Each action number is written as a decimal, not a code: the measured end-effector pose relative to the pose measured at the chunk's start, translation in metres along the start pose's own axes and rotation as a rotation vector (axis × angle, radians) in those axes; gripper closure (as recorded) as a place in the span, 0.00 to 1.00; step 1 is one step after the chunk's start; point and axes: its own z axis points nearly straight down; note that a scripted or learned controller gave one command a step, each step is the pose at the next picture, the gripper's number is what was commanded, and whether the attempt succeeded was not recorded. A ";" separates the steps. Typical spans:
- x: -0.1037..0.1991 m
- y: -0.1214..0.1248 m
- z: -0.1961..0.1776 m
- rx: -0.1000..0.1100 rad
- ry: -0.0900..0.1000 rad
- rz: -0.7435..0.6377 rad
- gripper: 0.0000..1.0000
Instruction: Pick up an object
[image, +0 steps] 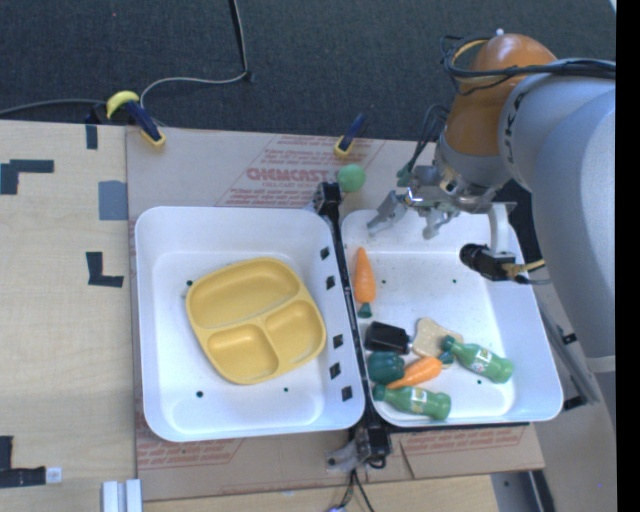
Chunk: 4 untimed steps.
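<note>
Carrot (364, 276) lies alone near right bin's (530, 330) divider side; end effector (412, 218) hangs open, empty, above far rim; I'd drop straight over carrot, fingers straddling it

Both bins (160, 300) are white with small dark specks. The left one carries a yellow tray (256, 318). In the right bin (520, 330) lie two orange carrots (364, 277), two green bottles (478, 361) with pale labels, a black block (386, 337) and a tan slice (432, 335). A green ball (351, 178) sits on brown cardboard (220, 170) printed with red lettering. The arm (560, 120) is grey with an orange band.
</note>
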 end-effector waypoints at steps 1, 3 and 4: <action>0.026 0.007 0.001 0.003 0.000 0.001 0.00; -0.029 -0.133 0.098 -0.001 0.001 0.003 0.00; -0.020 -0.064 0.096 -0.008 -0.005 0.002 0.00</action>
